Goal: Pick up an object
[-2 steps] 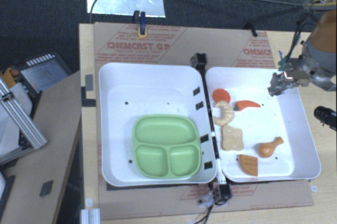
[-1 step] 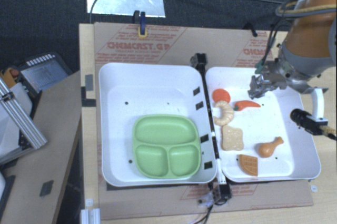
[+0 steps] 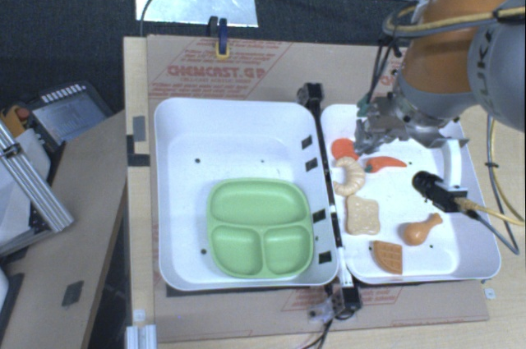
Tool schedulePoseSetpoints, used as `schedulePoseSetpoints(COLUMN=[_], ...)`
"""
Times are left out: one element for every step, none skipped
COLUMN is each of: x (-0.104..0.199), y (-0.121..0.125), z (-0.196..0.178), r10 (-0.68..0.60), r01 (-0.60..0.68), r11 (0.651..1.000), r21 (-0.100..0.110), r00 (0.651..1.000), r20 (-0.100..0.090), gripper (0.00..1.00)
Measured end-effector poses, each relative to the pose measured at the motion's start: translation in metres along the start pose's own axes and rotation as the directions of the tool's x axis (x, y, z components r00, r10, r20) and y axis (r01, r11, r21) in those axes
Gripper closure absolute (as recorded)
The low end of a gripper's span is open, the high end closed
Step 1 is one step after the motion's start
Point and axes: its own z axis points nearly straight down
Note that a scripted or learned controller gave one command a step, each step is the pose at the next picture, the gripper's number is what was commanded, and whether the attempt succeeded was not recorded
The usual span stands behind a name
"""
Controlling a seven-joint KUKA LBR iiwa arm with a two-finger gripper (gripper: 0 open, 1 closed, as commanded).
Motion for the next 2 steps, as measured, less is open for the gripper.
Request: schedulePoseSetpoints(x=[0.052,0.097], y=[-0.005,-0.016], z=[0.016,0.022], r10=[0.0,0.0], r01=[0.0,0.0], r11=[1.0,1.0], r21=[0.001,0.001], r00=[1.0,1.0], r20=[0.0,0.0], gripper=[1.0,1.0])
